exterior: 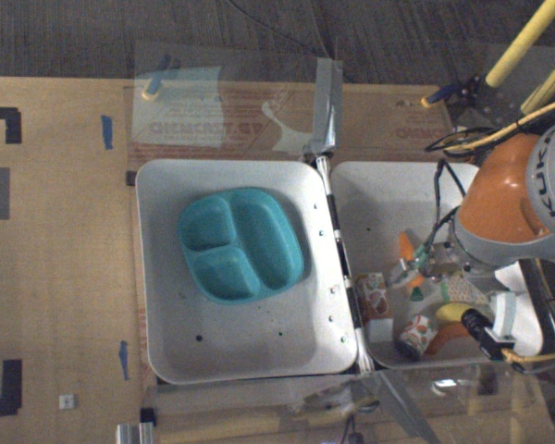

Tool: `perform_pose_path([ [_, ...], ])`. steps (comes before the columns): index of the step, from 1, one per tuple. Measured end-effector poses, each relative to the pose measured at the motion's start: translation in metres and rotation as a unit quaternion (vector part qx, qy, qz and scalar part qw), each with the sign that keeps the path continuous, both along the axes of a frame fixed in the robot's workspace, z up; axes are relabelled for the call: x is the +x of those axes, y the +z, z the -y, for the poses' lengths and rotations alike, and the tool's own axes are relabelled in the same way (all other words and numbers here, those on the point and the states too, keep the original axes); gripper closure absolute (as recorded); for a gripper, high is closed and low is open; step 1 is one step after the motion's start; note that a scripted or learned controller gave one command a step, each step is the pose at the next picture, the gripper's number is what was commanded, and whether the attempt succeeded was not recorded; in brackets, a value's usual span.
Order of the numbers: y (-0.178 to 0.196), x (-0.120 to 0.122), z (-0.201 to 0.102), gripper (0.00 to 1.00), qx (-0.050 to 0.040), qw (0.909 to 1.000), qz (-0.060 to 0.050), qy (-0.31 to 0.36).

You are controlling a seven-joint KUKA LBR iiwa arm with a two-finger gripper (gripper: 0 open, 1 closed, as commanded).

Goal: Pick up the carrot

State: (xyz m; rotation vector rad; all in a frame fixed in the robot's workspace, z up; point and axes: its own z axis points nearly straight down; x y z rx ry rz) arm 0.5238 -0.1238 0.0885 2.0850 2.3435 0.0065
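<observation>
Bench (55, 276): we see brown board with black corner marks and blue tape bits along its 9 o'clock side.

Arm (509, 202): it comes in from 3 o'clock, orange band over the right bin's 3 o'clock half.

Left bin (166, 340): white, shallow. A teal plate (242, 244) with three compartments lies toward its 12 o'clock half.

Right bin (370, 188): its objects crowd toward 6 o'clock.

Gripper (424, 268): it hangs low in the right bin, just at 3 o'clock of the carrot. We cannot tell its state or whether it has hold of anything.

Carrot (407, 246): orange, near the right bin's middle, touching or just beside the gripper; we cannot tell which.

Small items: a patterned cup (374, 294) at 7 o'clock of the carrot, a can (414, 334) near the 6 o'clock wall, a banana (455, 312) at 3 o'clock of the can.
</observation>
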Motion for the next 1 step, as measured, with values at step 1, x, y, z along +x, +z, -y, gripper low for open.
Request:
perform_pose_path([
  [1, 0.0111, 0.0009, 0.0042, 1.00, -0.0005, 1.0000, 0.003, -0.004],
])
